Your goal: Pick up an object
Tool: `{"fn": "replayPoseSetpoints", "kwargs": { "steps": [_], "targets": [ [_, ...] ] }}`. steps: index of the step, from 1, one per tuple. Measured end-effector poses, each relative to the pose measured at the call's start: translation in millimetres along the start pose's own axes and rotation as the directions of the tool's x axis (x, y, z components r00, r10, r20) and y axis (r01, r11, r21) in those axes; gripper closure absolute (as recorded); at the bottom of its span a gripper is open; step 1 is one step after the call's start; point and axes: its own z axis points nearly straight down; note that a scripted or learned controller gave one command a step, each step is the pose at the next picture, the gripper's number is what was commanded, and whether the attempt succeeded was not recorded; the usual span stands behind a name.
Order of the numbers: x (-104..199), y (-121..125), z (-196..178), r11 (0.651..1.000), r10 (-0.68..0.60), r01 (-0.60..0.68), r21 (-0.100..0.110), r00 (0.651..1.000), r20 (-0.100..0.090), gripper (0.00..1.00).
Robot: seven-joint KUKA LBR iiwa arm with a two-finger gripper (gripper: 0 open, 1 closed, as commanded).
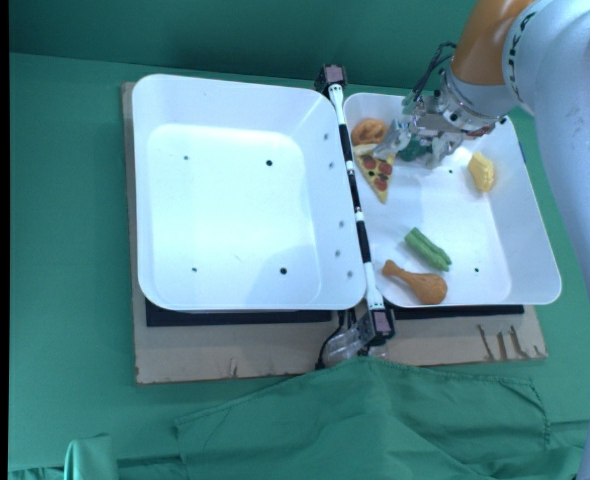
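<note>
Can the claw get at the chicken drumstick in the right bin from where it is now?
Probably yes. The chicken drumstick lies alone near the front of the right bin, apart from the green beans, with nothing over it. The claw is at the bin's far end.

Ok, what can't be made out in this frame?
- Pincer: the wrist covers its fingers from above, so open or shut is unclear, as is whether it holds anything.
- Dark green thing under the pincer: mostly covered, unidentifiable.
- Orange toy by the pizza slice: too small to name.
</note>
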Motion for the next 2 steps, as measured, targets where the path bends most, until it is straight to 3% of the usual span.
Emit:
{"fn": "replayPoseSetpoints", "kwargs": {
  "steps": [1, 2],
  "targets": [
    [-22, -58, -71, 1.0, 0.006, -0.006, 0.008, 1.0, -0.001, 0.0],
    [-17, -116, 3, 1.0, 0.006, -0.006, 0.005, 1.0, 0.0, 0.0]
  ]
}}
